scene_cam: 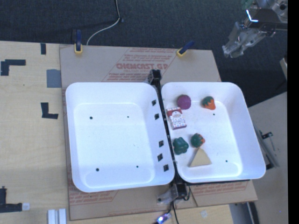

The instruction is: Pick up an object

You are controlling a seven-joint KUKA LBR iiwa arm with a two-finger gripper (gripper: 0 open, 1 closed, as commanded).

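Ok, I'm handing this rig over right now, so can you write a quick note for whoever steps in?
Gripper: up at the far right, off past the bins, nothing between its fingers.
Right bin holds everything: purple ball, orange piece, red-and-white box, dark green toy, green-and-red piece, tan wedge.
Left bin: beside it, clipped along the middle.
Done: nothing lifted yet.
Left: come down into the right bin and pick up one object.

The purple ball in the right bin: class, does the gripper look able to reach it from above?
Probably yes: the purple ball lies uncovered, apart from its neighbours, and the gripper hangs beyond the right bin.
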